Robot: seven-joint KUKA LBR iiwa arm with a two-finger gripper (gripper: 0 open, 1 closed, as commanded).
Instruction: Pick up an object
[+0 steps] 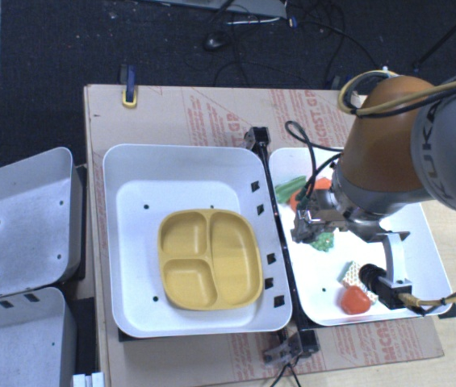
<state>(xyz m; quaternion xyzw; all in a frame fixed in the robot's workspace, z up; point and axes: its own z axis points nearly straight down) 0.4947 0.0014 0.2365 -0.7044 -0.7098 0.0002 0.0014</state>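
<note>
Cardboard covers my counter [171,103], with dark floor and cables beyond it. Nearest me in the right bin [429,297] sits a red tomato-like piece [356,299], with a pale patterned block [351,273] touching it behind. Farther in, the pincer [311,226] hangs low over a dark green leafy piece [322,241]; I cannot tell whether it is spread or closed, or gripping anything. Behind it lie a green pod [289,188] and an orange piece [321,185]. I judge the green pod's long axis runs diagonally, toward the bin's far right. I'd square the pincer across one piece, clear of neighbours. The yellow divided plate [210,259] fills the left bin [123,216].
</note>
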